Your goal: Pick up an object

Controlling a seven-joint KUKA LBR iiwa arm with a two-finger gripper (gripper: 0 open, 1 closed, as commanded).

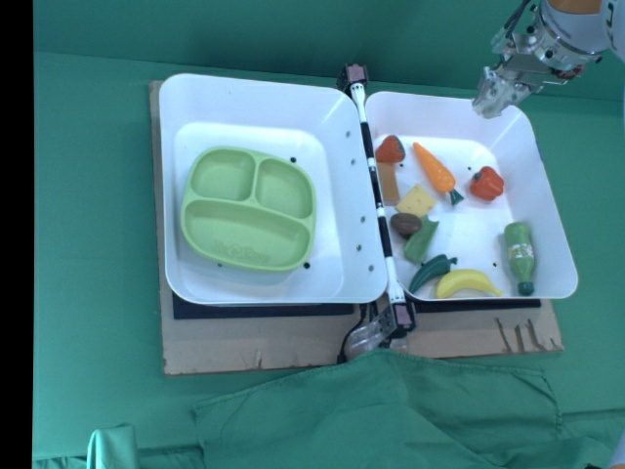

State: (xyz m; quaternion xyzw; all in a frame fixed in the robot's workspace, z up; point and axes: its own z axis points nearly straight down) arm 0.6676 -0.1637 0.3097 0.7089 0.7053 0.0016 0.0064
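Camera view, fingers (491, 100) above bin's far rim, carrot (434, 168) apart

arm (586, 8): running off the top and right edges, only the orange band and wrist showing
gripper (491, 99): fingertips blurring together over the right bin's far rim, so their spacing is not showing clearly
brown round item (405, 225): sitting partly under the yellow wedge (416, 201), too small to identify
dark green vegetable (431, 271): its near end lying tucked behind the banana (467, 283)
dark mat (264, 310): lying mostly covered by both bins
green cloth (391, 408): overlapping the cardboard's near edge, running off the bottom
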